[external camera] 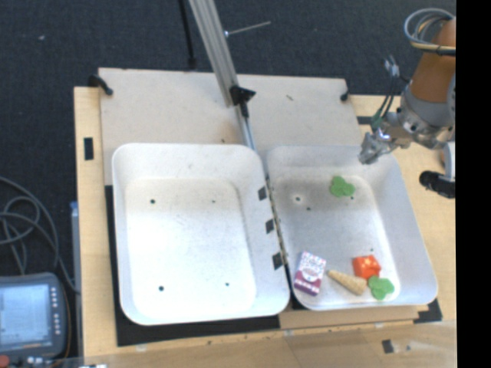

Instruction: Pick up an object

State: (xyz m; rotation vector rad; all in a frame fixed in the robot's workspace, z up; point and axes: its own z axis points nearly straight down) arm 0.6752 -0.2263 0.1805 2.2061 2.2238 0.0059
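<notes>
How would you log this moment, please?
gripper: over right bin's top edge | holding: nothing seen | nearest: green piece

Both bins, left [192, 228] and right [399, 205], looked like matt white plastic, speckled with dark scuffs. The desk [92, 205] showed pale wood, smooth and unvarnished. A ribbed metal rail [211, 29] had a dull silver finish. The floor [77, 21] was dark, rough carpet. The tool [371, 150] appeared as grey metal.

Gripper [371, 151] over right bin [406, 205] far rim; green piece [342, 187] just beside.
</notes>
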